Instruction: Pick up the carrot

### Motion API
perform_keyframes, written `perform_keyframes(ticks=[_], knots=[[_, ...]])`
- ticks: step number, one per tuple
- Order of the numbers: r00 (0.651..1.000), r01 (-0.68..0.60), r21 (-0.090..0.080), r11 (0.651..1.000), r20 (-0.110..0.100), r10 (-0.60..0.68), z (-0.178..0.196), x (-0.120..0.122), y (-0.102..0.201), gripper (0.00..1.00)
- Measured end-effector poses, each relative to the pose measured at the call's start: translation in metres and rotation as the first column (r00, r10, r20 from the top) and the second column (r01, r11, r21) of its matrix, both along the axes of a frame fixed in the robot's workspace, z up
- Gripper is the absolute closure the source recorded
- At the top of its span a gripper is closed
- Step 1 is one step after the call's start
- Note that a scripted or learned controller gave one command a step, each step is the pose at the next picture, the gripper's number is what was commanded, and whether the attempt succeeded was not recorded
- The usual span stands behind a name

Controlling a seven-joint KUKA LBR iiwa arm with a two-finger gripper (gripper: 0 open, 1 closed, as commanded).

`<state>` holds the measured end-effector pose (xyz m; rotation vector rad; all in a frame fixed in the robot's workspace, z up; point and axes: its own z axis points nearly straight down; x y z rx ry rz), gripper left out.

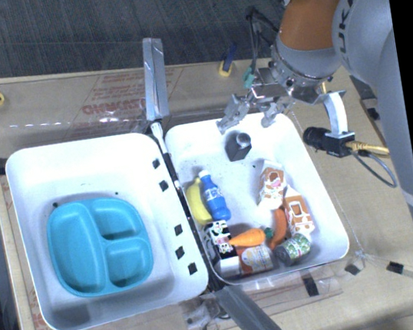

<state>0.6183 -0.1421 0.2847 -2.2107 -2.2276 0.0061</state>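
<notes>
The carrot [247, 238], orange with a green end, lies flat near the front of the right bin [313, 174], wedged among other groceries. My gripper [249, 117] hangs over the back edge of that bin, well behind the carrot and just above a small black object [238, 145]. Its two fingers are spread open with nothing between them.
Around the carrot lie a blue bottle [213, 196], a banana [195, 203], a cow-patterned box [219, 236], a jar [256, 259], a green can [294, 247], an orange sausage-like item [279, 222] and two small cartons [272, 183]. The left bin [21, 174] holds a blue divided plate [100, 243].
</notes>
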Motion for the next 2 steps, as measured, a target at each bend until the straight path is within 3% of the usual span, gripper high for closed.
perform_keyframes(ticks=[1, 2], knots=[[0.995, 0.1, 0.001, 0.995, -0.001, -0.1, -0.127, -0.096, 0.008, 0.0], [0.999, 0.043, 0.0, 0.999, 0.007, -0.043, -0.184, -0.136, -0.045, 0.0]])
